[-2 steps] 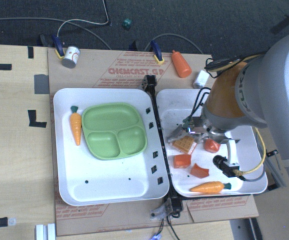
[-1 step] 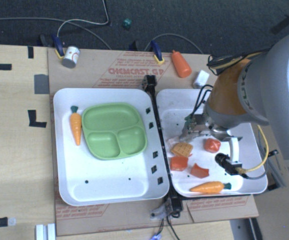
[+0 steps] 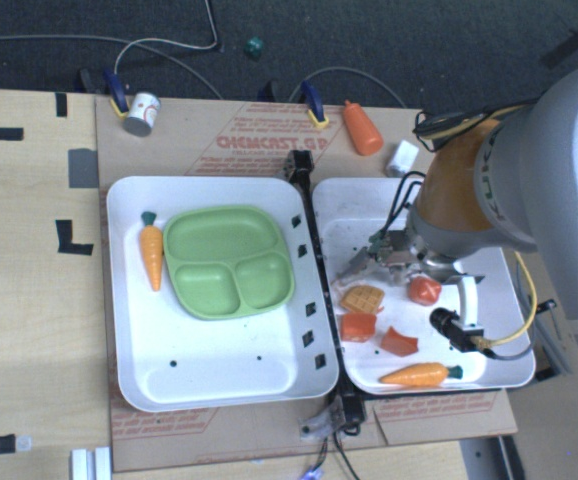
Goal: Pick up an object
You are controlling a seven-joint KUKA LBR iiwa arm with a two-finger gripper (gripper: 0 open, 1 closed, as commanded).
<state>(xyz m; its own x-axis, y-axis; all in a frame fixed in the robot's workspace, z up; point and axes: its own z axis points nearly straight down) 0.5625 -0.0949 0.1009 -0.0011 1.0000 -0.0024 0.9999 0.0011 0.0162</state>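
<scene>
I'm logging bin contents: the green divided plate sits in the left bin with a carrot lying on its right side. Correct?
Not quite. In the camera view the green divided plate is in the left bin, but the carrot lies on its left side, not its right.

The grey arm (image 3: 529, 168) reached in from the right, its orange-banded wrist (image 3: 454, 183) bent downward just above the jaws.

**Single fixed overhead view**

Looking down at a slant from above the bench (image 3: 29, 268), from moderate height. Taking in both white bins (image 3: 129, 298) near centre frame, with dark floor showing beyond the bench's far edge. Catching the arm (image 3: 529, 168) entering from the right of the bins.
</scene>
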